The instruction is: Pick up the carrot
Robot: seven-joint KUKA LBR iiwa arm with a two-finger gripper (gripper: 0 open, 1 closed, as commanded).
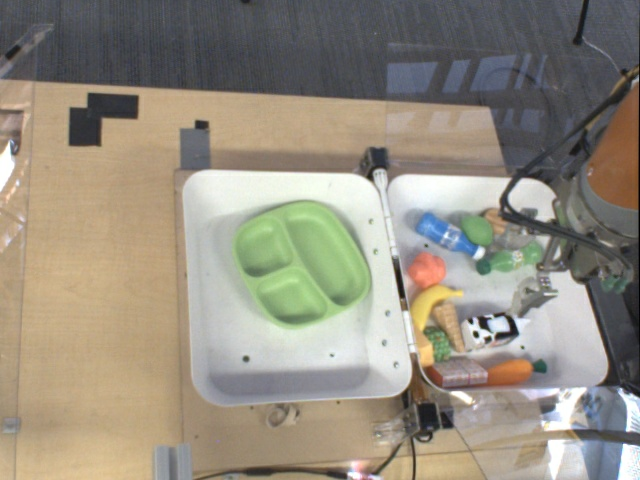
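Observation:
The carrot (508,372), orange with a small green top pointing right, lies flat along the front wall of the right bin (575,343), next to a reddish box (462,373). My gripper (535,294) hangs over the right-middle of that bin, above and slightly right of the carrot and well apart from it. It looks open, with nothing between its fingers. The grey arm with its orange band comes in from the right edge.
Around the carrot lie a black-and-white cow toy (491,330), a banana (432,304), a red fruit (430,268), a blue bottle (446,234) and a green bottle (511,260). A green divided plate (300,263) sits in the left bin (205,288).

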